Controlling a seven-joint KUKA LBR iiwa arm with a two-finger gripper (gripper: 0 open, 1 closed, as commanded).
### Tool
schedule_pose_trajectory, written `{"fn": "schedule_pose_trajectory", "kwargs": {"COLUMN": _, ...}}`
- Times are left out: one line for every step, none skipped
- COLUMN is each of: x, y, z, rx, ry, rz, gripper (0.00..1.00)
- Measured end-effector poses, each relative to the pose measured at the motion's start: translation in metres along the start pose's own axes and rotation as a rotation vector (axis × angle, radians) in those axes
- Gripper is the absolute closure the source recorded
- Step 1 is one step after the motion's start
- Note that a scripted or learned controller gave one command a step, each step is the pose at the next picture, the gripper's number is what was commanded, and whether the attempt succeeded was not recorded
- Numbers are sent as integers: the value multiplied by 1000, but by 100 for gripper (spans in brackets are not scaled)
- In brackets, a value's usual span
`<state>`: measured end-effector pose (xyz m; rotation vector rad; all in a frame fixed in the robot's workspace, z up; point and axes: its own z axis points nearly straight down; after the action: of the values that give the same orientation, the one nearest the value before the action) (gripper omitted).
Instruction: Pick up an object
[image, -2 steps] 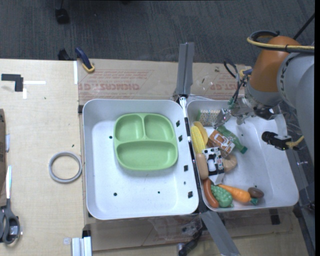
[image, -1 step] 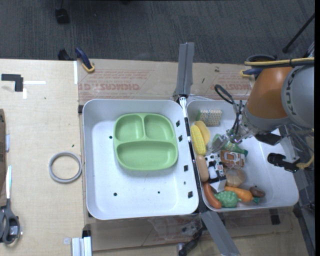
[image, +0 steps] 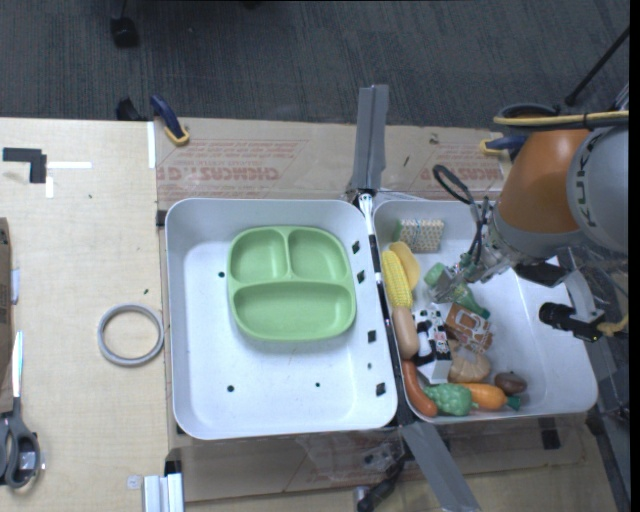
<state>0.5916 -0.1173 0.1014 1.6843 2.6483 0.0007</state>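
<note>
Arm: the grey arm (image: 590, 190) with its orange band reaches in from the right and bends down over the right bin.
Jaws: the jaws (image: 468, 268) sit low over the upper middle of the right bin, just above a green toy; whether they are released or clenched cannot be told, as the wrist and cables blur them.
Right bin: the right bin (image: 560, 370) holds a heap of toy food along its left side.
Toys in the heap: a yellow corn cob (image: 398, 278) lies along the left wall, a sausage (image: 405, 332) below it, a carrot (image: 482, 396) and a green broccoli piece (image: 452, 399) near the front edge, and a beige block (image: 422, 234) near the back wall.
Green toy: the green toy (image: 446, 283) lies just beside the corn, under the jaws.
Left bin: the left bin (image: 200, 390) carries a green divided plate (image: 292, 283), lying flat in its upper half.
Tabletop: on the tabletop (image: 70, 260), well left of the bins, lie a tape ring (image: 130, 334) and scissors (image: 18, 445).
</note>
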Motion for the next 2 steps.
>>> {"fn": "schedule_pose_trajectory", "kwargs": {"x": 19, "y": 56, "z": -90, "rx": 4, "ry": 1, "rz": 335, "gripper": 100}}
{"fn": "schedule_pose_trajectory", "kwargs": {"x": -11, "y": 24, "z": -117, "rx": 3, "ry": 0, "rz": 202, "gripper": 100}}
